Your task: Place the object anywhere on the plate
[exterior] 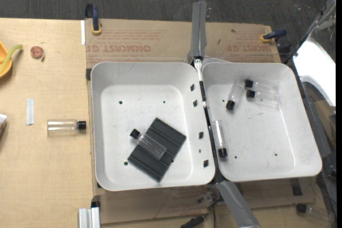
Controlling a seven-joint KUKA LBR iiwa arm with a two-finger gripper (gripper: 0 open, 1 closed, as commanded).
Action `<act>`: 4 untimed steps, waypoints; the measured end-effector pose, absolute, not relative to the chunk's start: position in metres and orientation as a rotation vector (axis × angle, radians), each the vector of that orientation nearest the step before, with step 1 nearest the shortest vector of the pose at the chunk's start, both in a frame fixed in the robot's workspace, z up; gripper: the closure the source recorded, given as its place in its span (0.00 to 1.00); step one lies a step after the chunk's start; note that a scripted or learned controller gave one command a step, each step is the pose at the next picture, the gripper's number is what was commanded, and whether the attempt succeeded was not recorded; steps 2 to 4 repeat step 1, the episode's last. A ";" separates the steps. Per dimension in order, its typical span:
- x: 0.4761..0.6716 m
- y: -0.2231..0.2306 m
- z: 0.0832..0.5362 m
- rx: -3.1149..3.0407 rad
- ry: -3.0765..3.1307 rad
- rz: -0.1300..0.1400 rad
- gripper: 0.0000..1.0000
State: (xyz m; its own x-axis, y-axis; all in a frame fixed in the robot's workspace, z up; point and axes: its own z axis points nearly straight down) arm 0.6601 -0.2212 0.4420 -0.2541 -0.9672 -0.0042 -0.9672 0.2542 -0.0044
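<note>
We note a clear vial point(148, 142) lying on the dark plate point(157, 149) in the left bin point(107, 115) (edges hard to trace). Three more vials point(251, 92) lie in the right bin point(299, 131). Pincer state: cannot tell.

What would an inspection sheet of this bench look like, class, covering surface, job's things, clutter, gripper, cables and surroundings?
Surface: two white bins side by side, left bin and right bin, on cardboard.
Job's things: clear vial with black cap lying on the dark ribbed plate in the left bin.
Clutter: four clear vials in the right bin; one bottle on the wooden bench.
Gripper: nothing seen.
Cables: nothing seen.
Surroundings: clamps on the cardboard; dark floor.
</note>
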 end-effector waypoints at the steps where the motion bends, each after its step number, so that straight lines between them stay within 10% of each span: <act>1: 0.660 -0.221 0.442 -2.286 2.147 -0.001 0.00; 4: 0.660 -0.221 0.442 -2.286 2.147 -0.001 0.00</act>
